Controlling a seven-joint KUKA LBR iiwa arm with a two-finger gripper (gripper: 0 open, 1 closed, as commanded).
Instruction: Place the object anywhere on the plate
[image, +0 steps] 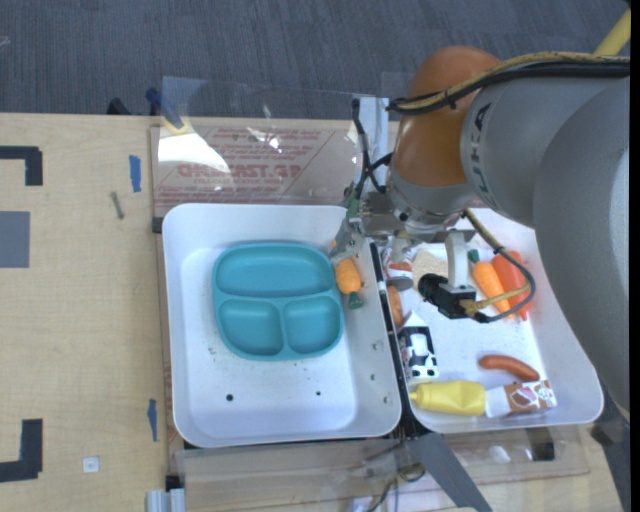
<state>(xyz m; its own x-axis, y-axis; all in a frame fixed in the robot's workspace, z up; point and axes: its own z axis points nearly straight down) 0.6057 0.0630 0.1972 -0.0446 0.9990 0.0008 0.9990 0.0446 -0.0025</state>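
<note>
- The gripper (352, 262) hangs over the inner edge of the left bin (190, 330), with a small orange object (348, 277) at its fingertips; whether the fingers clamp it or how wide they stand cannot be told.
- The orange object sits just beside the right rim of the teal plate (275, 300), not on it.
- The three-compartment plate lies in the left bin.
- The right bin (570, 370) holds a carrot (487, 277), a sausage (508, 367), a yellow toy (452, 398) and a black-and-white cow figure (420, 352).
</note>
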